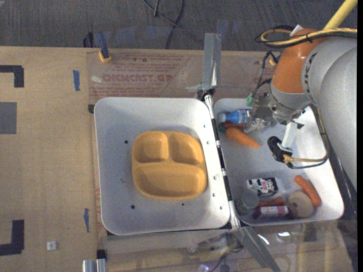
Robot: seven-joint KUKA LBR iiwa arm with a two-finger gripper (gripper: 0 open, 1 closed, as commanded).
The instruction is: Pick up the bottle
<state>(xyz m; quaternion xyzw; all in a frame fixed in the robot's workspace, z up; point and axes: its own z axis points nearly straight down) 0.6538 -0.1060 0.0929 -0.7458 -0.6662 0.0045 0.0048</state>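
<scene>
A small clear bottle (234,117) with a blue end lies on its side at the far left corner of the right bin (329,152), close to the divider. My gripper (256,119) is down in that bin, right against the bottle's right end. The orange-banded wrist above it hides where the two meet. An orange carrot (243,137) lies just in front of the bottle.
The left bin (108,152) holds a yellow divided plate (169,164). Near the front of the right bin lie a black-and-white toy (262,185), a dark red bottle-like item (271,210), a beige round thing (301,204) and a second carrot (307,189).
</scene>
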